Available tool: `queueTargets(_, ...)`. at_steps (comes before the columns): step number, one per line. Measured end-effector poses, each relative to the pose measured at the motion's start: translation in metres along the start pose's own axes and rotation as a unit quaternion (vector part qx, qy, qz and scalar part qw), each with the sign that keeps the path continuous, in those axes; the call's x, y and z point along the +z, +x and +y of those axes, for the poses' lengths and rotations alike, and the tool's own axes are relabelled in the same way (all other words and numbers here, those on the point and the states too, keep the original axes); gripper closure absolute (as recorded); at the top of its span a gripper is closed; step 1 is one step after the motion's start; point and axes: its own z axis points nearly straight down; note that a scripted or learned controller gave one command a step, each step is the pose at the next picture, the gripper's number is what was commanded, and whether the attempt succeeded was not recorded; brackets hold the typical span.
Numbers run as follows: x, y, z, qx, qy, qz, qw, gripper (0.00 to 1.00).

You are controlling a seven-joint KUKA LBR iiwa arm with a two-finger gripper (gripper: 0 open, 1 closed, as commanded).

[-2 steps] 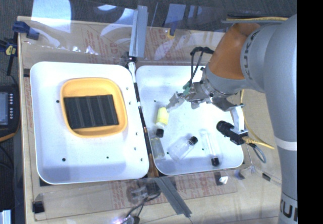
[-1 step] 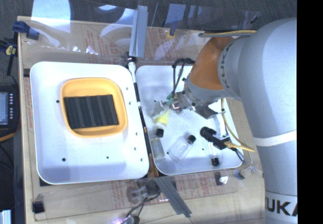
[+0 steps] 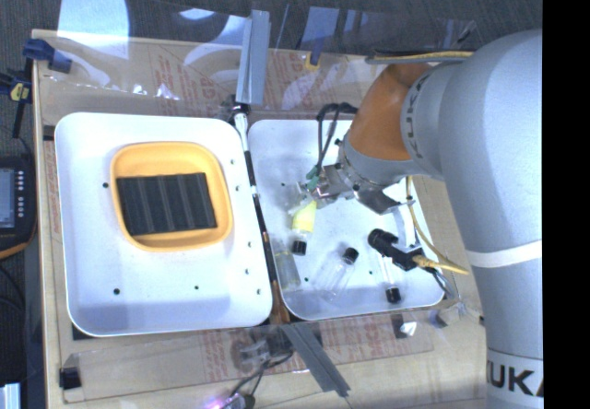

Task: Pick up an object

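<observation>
Scanning from the left, I count two bins on the tabletop [image 3: 166, 356]. The left bin [image 3: 83, 287] holds one orange tray [image 3: 166, 155] with one dark ridged insert [image 3: 169, 203] seated in it. The tray lies flat near the bin's middle, and I judge it too broad and low for an easy grab.

The right bin [image 3: 277, 149] carries the small clutter, which is likely why the arm works on this side. One black bit [image 3: 300, 247] sits near the left wall, just below one pale yellow piece [image 3: 303, 216]. A second black bit [image 3: 350, 255] lies toward the middle and a third [image 3: 394, 293] near the front right corner, so three in all, well apart from one another. One clear piece [image 3: 334, 280] rests close to the front wall; it is faint against the white, and I may be missing more like it.

The claw [image 3: 316, 186] hangs low in this bin, just above the yellow piece, which I take as the likeliest target. I cannot tell whether the claw is open or closed, nor whether it touches anything. The arm [image 3: 479, 140] reaches in from the right, bent over the bin's far side.
</observation>
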Motion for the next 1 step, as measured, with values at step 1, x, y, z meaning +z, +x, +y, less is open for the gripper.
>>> queueTargets(1, -0.1491, 0.0426, 0.016, 0.009, -0.003, -0.002, 1.0, 1.0)
